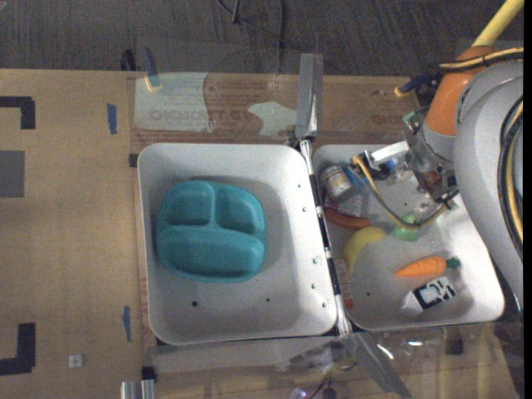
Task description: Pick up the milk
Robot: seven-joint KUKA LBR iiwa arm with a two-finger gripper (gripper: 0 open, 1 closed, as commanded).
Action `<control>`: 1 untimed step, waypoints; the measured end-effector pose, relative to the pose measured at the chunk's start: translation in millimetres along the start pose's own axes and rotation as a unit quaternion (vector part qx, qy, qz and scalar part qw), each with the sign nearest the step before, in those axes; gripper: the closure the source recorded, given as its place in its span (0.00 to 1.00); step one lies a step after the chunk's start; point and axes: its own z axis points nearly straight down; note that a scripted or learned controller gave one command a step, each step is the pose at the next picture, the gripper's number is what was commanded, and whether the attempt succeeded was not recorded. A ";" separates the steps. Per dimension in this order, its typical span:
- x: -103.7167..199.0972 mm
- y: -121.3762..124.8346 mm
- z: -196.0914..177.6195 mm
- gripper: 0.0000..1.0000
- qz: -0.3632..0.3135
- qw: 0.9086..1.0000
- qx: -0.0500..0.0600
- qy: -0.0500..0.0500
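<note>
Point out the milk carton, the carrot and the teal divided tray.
milk carton (pixel 432 294): camera view, on its black-and-white printed face, near the right bin's front edge.
carrot (pixel 421 267): camera view, on the middle of its orange body.
teal divided tray (pixel 211 229): camera view, on the ridge between its compartments, left bin.

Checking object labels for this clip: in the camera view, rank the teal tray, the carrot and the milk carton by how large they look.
1. Teal tray, by far the largest.
2. and 3. Carrot and milk carton: they look about alike, so I won't rank them.
</note>
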 end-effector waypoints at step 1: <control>9.6 -39.8 -0.7 0.00 -0.060 0.998 -0.002 0.002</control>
